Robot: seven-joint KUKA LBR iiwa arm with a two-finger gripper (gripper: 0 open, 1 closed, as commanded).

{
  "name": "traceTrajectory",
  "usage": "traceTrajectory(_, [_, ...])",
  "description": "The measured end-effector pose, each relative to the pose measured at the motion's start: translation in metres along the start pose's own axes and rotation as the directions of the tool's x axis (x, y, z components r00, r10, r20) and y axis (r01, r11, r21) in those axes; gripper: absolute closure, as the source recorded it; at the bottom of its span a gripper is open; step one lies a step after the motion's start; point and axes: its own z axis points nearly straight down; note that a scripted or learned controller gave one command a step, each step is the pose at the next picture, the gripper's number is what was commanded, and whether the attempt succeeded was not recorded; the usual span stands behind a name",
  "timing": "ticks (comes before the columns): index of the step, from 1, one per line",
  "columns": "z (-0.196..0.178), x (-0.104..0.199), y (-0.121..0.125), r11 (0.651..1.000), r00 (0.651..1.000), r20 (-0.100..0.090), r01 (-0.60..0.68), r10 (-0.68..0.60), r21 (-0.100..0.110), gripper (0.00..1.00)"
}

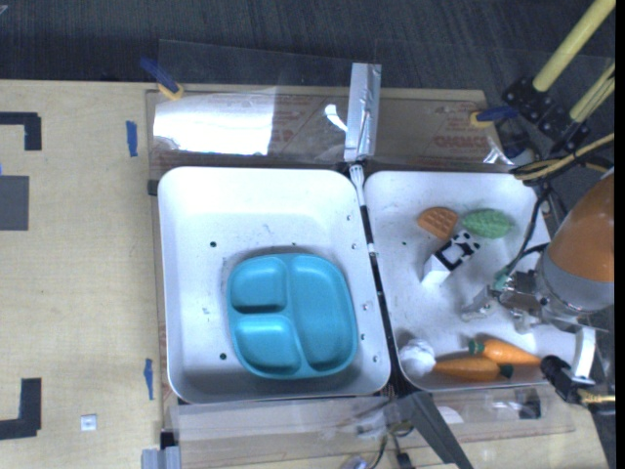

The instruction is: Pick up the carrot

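Observation:
The carrot, orange with a green top at its left end, lies near the front wall of the right bin. My gripper hangs just above and behind the carrot, at the bin's right side, with a small gap to it. Nothing shows held in the gripper. The arm's orange band sits right above it at the view's right edge.
Beside the carrot lie an orange sausage-like piece and a white bulb. Farther back are a black-and-white block, a brown biscuit and a green leaf. The left bin holds a blue divided plate.

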Motion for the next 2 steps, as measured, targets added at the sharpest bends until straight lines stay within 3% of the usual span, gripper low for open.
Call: traceTrajectory(2, [0.0002,0.0058,-0.0025,0.981,0.981,0.004,-0.192,0.192,-0.002,0.00])
